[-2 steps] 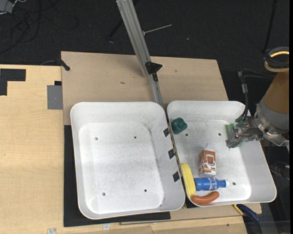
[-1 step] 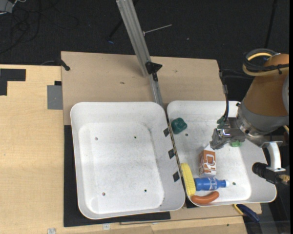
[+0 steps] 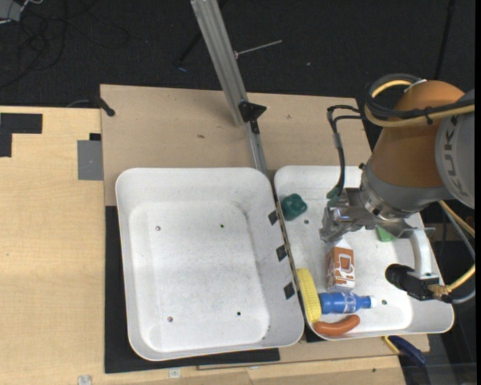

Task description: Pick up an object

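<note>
Orange-brown packet (image 3: 341, 268) lies just below end effector (image 3: 334, 221).

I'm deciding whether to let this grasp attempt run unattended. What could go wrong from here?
1. The gripper hovers between the teal object and the orange-and-white packet, so it may close on nothing.
2. The blue bottle, yellow object and orange object lie crowded together; a grasp there may nudge neighbours.

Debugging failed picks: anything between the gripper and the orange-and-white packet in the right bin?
Nothing visible. The gripper hangs just above the packet, bare bin floor between them. The teal object sits off to the left; the blue bottle lies below the packet.
</note>
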Available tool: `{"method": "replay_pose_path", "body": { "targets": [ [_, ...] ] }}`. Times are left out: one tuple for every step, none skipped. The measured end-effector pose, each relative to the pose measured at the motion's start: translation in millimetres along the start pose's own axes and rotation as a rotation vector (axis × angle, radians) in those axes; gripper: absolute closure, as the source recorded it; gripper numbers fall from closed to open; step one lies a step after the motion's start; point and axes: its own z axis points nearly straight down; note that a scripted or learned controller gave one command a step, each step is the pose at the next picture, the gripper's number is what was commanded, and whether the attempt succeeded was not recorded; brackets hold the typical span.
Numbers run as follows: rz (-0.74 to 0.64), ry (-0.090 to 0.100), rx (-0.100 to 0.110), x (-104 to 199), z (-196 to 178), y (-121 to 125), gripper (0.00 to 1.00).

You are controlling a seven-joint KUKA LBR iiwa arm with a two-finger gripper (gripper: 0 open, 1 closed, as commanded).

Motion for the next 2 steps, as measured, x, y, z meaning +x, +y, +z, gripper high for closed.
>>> {"method": "replay_pose_path", "body": {
  "targets": [
    [0.002,0.000,0.003,50.6,7.3,1.1,1.00],
    [0.000,-0.001,0.002,106.5,13.8,14.0,1.00]
  ]
}}
